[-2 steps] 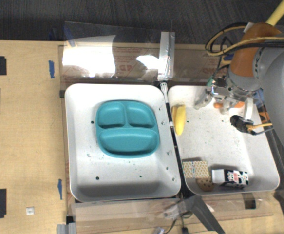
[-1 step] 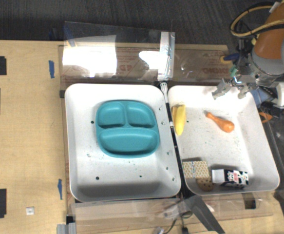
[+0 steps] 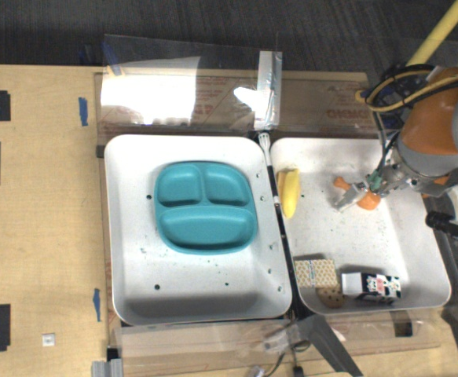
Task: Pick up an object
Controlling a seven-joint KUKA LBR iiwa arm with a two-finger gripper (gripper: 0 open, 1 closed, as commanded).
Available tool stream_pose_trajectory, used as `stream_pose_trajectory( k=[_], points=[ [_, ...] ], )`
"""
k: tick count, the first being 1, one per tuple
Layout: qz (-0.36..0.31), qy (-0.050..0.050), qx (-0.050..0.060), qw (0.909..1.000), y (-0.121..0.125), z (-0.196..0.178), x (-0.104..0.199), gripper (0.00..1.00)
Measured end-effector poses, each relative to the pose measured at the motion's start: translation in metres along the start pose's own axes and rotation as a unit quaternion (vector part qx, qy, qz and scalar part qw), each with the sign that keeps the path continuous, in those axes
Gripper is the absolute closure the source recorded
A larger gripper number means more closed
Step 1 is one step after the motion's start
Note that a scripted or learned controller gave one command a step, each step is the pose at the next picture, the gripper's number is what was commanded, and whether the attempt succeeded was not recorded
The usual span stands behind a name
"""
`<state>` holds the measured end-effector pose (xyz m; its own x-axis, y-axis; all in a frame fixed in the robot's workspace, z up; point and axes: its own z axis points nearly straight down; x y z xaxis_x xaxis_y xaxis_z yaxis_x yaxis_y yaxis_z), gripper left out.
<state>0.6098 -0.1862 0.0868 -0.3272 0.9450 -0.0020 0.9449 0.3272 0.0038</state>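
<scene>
- Camera view: the grey arm with its orange band reaches in from the right, and its pincer [image 3: 354, 195] sits low over the shallow white right-hand bin [image 3: 417, 246], in that bin's upper middle.
- The likeliest target, a small orange carrot-like plastic toy [image 3: 368, 201], lies right at the pincer tip; a second small orange bit [image 3: 340, 184] shows just to the tip's other side. Whether these are one object or two is too small to tell.
- I cannot tell if the pincer is released or clenched, nor whether anything sits between its tips.
- Within the same bin, a yellow banana-shaped toy [image 3: 290, 192] lies along the left wall, long axis parallel to that wall, well apart from the pincer.
- A small black-and-white carton [image 3: 372, 285] rests near the bin's lower edge.
</scene>
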Motion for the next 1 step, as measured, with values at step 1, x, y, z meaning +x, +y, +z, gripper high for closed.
stream_pose_trajectory(
  k=[1],
  points=[
    [0.0,0.0,0.0,1.0,-0.0002,0.0005,0.0001,0.0]
  ],
)
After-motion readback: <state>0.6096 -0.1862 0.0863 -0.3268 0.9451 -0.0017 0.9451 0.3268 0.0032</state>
